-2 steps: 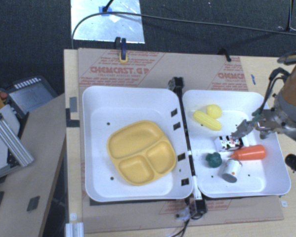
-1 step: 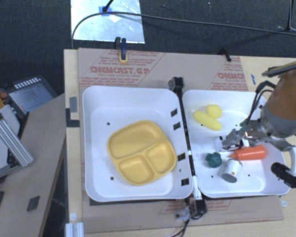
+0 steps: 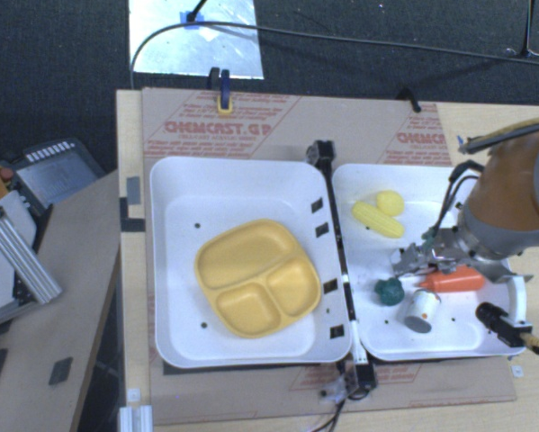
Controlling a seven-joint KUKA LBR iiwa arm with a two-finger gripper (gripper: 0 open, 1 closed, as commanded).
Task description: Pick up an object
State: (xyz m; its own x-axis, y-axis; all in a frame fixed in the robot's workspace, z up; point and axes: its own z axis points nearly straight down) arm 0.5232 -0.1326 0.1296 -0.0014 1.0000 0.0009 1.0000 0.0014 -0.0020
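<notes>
My gripper [image 3: 420, 259] is low in the right bin [image 3: 377, 340], near its middle, with the arm coming in from the right. An orange carrot-like piece [image 3: 455, 281] lies just below and right of the gripper, partly tucked under the wrist. A small dark green object [image 3: 390, 290] sits just left of the carrot, close under the gripper. Below the carrot a white and grey cup [image 3: 420, 311] lies tilted. Two yellow pieces, a corn cob [image 3: 377, 219] and a rounder lemon-like one [image 3: 390, 202], rest toward the bin's back.
The left bin [image 3: 175, 241] holds a yellow divided plate [image 3: 256, 277]. A black ridge [image 3: 334, 241] separates the two bins. Cardboard lies under both bins, and a cable runs across the floor behind the bench.
</notes>
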